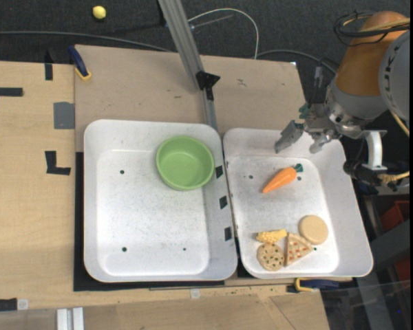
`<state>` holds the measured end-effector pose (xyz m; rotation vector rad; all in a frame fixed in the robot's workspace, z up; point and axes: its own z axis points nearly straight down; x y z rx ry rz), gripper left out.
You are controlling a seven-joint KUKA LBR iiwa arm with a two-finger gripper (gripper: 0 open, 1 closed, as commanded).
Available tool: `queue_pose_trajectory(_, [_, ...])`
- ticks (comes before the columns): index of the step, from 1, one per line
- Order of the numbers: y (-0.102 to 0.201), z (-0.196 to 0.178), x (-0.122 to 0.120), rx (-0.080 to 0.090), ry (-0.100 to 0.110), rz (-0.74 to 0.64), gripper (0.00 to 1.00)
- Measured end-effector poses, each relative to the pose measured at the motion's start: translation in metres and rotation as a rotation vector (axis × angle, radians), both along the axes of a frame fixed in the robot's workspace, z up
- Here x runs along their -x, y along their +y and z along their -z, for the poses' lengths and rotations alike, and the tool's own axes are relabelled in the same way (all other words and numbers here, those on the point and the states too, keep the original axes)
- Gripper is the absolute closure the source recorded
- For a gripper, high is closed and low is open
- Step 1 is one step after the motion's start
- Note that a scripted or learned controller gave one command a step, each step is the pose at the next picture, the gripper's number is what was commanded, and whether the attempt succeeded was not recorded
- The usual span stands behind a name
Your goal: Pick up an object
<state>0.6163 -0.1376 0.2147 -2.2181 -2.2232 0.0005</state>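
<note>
Gripper (303,140) hangs spread wide and empty above the right bin's (349,205) far edge, toy carrot (281,179) lying just below it mid-bin, probably light rigid slick plastic, so I'd pinch across the thick orange middle, not the taper.
</note>
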Motion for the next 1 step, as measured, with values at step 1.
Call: queue_pose_trajectory(1, [0.0000,0.0000,0.0000,0.000,0.000,0.000,0.00])
